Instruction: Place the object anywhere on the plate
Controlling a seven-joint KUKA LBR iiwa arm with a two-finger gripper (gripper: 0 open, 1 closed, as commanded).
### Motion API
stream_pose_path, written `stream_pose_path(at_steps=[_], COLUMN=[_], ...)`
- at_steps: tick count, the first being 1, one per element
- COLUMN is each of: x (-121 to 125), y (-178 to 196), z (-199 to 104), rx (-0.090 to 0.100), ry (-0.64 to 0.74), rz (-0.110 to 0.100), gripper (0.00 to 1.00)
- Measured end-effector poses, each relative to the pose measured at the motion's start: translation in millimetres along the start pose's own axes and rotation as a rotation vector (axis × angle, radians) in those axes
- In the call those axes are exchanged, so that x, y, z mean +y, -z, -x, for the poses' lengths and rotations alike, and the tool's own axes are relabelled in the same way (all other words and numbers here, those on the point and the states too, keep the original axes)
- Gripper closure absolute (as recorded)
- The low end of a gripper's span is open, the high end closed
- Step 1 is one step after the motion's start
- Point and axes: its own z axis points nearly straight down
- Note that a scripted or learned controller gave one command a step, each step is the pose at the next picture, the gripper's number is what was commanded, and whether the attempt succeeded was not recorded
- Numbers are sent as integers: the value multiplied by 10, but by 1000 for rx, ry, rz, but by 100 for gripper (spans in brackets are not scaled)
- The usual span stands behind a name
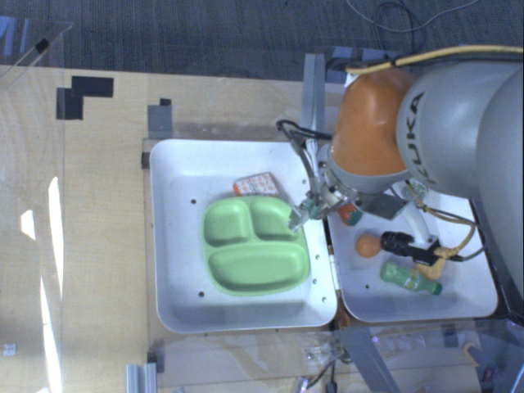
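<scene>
Right, I see gripper [300, 214] hovering over right edge of green plate [250, 264], at its upper right compartment, close to wall between bins. I can't tell from here whether it is clenched, released or grasping something. Red-and-white packet [255, 185] lies in left bin [176, 301], just beside plate's far rim, off plate. In right bin [471, 297]: orange ball [368, 245] and green bottle [409, 277] on its side, near each other; small red item [350, 214] partly hidden under wrist. I can't tell which one is object to place.
</scene>
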Motion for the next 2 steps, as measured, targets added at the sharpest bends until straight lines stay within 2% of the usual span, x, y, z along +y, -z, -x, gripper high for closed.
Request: stream_pose_path(at_steps=[1, 2], x=[-8, 376], y=[8, 190], z=[688, 93], rx=[-3, -3], ry=[232, 366], rz=[3, 4], gripper=[100, 100])
